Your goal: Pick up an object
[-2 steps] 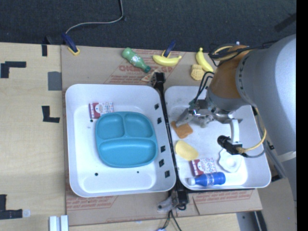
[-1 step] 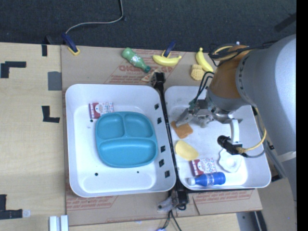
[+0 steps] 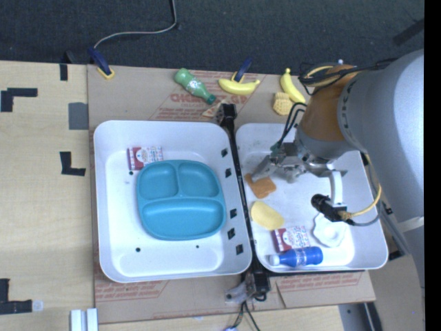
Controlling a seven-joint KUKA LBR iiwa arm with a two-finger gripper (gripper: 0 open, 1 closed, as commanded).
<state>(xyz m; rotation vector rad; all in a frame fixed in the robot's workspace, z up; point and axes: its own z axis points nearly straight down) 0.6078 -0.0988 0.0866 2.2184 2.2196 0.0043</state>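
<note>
White plastic bins sit side by side on the bench, and the grey arm (image 3: 386,116) with its orange band leans in over the right bin (image 3: 365,254). Its gripper (image 3: 258,173) is down near that bin's left wall, the two fingers spread apart with nothing between them, their tips just above and beside a small orange-brown piece (image 3: 262,187) on the bin floor. Below that piece lies a yellow chip-shaped thing (image 3: 267,216), and nearer the front edge a small red-and-white carton (image 3: 291,237), a blue bottle (image 3: 298,257) on its side and a white cup-like item (image 3: 329,232). In the left bin (image 3: 110,254) a blue divided plate (image 3: 182,198) rests flat, with another red-and-white carton (image 3: 145,157) touching its upper left rim. Beyond the bins lie a green bottle (image 3: 193,85) and two bananas (image 3: 238,85).
</note>
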